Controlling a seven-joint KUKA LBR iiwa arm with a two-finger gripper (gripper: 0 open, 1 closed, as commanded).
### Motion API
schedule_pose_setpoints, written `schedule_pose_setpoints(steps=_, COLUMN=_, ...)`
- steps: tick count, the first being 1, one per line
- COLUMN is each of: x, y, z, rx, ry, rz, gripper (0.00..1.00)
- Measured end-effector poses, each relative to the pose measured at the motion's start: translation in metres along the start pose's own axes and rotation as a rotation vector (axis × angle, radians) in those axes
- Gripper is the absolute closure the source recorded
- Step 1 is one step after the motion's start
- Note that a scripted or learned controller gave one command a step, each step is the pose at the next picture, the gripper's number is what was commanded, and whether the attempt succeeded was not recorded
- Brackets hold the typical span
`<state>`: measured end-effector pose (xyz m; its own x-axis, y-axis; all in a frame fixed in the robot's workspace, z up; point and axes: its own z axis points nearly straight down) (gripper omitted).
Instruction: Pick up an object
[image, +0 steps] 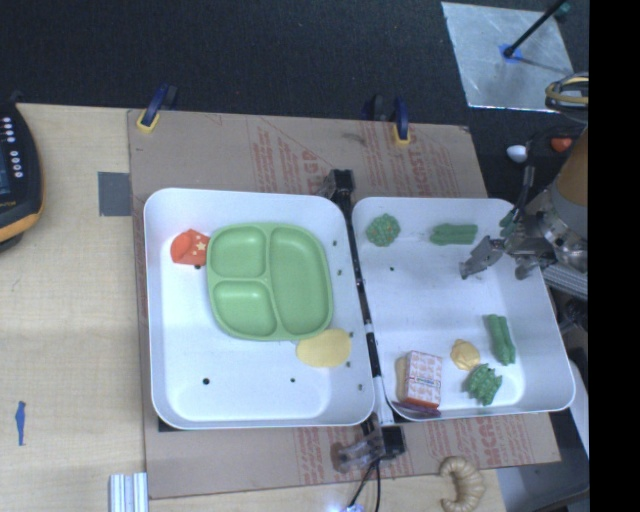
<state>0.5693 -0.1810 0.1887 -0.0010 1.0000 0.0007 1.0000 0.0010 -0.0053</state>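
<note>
Right bin (400, 330): arm cut off, pincer (490, 255) blurred.

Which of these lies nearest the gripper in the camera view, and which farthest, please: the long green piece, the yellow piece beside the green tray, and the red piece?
From the gripper:
1. Long green piece, right bin, just left of it.
2. Yellow piece, left bin's lower right.
3. Red piece, left bin's far left.

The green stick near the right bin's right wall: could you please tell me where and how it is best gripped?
Grip the green stick across its narrow middle, coming straight down. It lies flat and long, running up and down the view, with bare floor either side for the fingers.
</note>
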Motion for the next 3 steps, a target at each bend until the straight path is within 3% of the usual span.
schedule_pose_setpoints(steps=1, x=-0.009, y=-0.024, z=0.103, rx=0.006, ry=0.001, rz=-0.003, gripper=0.0)
schedule_pose_setpoints(steps=2, x=-0.021, y=0.084, z=-0.045, rx=-0.023, ry=-0.008, rz=-0.007, gripper=0.0)
schedule_pose_setpoints(steps=3, x=-0.03, y=0.055, z=0.105, rx=0.01, ry=0.002, rz=-0.002, gripper=0.0)
